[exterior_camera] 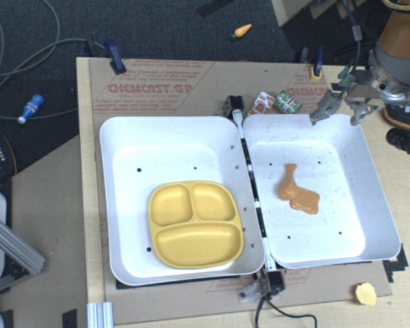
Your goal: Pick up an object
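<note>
An orange-brown rubbery toy (298, 193), shaped like a small animal, lies in the middle of the right white bin (355, 241). A yellow divided plate (194, 223) with three compartments rests in the left white bin (123, 183). My gripper (340, 113) hangs over the far right rim of the right bin, well up and to the right of the toy. Its two grey fingers are spread apart and hold nothing.
Small crumpled wrappers (276, 102) lie on the cardboard behind the bins. A yellow lump (365, 293) sits at the front right of the bench. Blue clamps (114, 55) pin the cardboard's back edge. Cables and a blue bottle (31, 106) are on the floor to the left.
</note>
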